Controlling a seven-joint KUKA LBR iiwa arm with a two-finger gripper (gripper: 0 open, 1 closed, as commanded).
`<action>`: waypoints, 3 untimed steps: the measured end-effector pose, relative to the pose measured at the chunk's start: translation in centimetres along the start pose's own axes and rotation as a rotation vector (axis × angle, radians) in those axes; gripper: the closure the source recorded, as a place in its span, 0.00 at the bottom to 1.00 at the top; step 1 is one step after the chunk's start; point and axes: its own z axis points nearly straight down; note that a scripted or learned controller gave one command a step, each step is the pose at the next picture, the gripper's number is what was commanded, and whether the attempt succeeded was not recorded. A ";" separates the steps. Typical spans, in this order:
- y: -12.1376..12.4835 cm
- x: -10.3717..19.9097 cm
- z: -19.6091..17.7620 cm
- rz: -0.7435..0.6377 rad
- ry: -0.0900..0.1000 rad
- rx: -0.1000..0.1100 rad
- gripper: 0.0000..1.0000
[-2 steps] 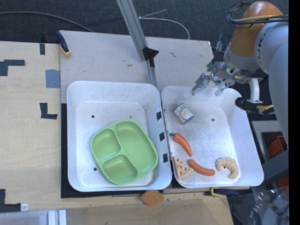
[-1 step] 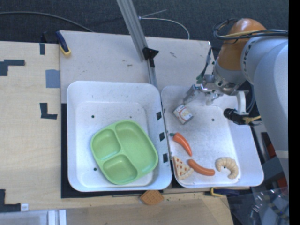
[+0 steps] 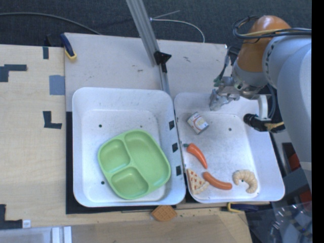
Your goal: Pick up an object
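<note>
A single fixed camera looks down from above the bench [image 3: 116, 59] at a slant, far enough back to take in both white bins: the left bin [image 3: 81, 135] and the right bin [image 3: 263, 161]. The arm [image 3: 283, 49] enters from the right; its height above the bench is hard to judge.
</note>
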 end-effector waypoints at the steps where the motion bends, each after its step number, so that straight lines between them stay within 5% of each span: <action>1: 0.5 -0.6 -4.7 0.002 -0.001 -0.006 1.00; 3: -0.4 0.6 -14.1 0.003 0.000 -0.006 1.00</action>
